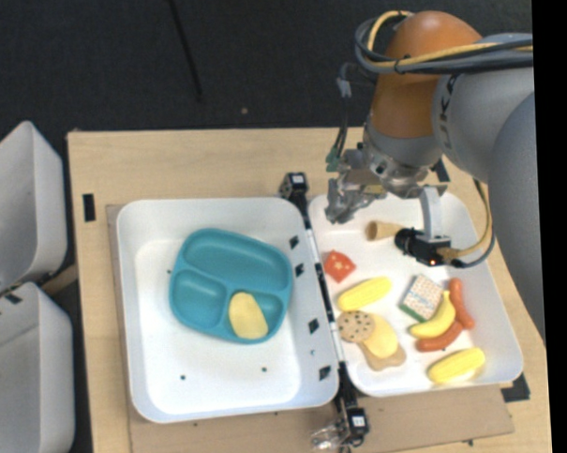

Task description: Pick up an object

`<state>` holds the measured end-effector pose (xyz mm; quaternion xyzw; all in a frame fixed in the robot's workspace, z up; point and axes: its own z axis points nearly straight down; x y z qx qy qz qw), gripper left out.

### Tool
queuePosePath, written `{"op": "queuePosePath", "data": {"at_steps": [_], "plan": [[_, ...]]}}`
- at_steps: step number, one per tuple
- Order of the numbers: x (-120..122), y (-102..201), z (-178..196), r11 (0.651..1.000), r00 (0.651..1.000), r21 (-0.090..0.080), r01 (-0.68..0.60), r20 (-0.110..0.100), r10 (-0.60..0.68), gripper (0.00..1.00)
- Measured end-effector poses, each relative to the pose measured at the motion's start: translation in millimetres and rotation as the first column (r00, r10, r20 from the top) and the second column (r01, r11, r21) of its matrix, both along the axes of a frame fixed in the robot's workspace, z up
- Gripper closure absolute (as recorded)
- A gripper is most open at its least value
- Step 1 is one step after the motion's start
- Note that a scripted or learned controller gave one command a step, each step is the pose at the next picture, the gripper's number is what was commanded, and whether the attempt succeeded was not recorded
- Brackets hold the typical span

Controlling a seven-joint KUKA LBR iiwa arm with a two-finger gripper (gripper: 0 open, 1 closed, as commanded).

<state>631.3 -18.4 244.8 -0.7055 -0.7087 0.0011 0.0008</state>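
Objects for picking lie in the right white bin [491,353], and no single one is marked out. At the middle of this bin is a yellow piece [363,292], with a red piece [339,265] at 10 o'clock from it. A small checked box [422,297] lies at 3 o'clock from the yellow piece, and next to it are a banana [436,322] and a red-orange sausage [452,319] that touch each other. A cookie [354,326] and a tan toast-like piece [382,343] sit at 7 o'clock in the bin, and a yellow lemon-like piece [456,364] sits at 5 o'clock. A small cone [381,230] lies at 12 o'clock. The claw [344,207] hangs over the 11 o'clock corner of this bin, near the divider; I cannot tell how its fingers stand, and nothing is seen in it. The left white bin [149,368] holds a teal divided plate [231,281] with a yellow oval piece [247,316] in its 5 o'clock compartment. Both bins rest on the wooden worktop [94,173].
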Motion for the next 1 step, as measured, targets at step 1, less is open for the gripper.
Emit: {"op": "queuePosePath", "data": {"at_steps": [1], "plan": [[-9.0,-0.1,2.0,1.0,1.0,0.0,0.003,-0.004,-0.003,1.0]]}}
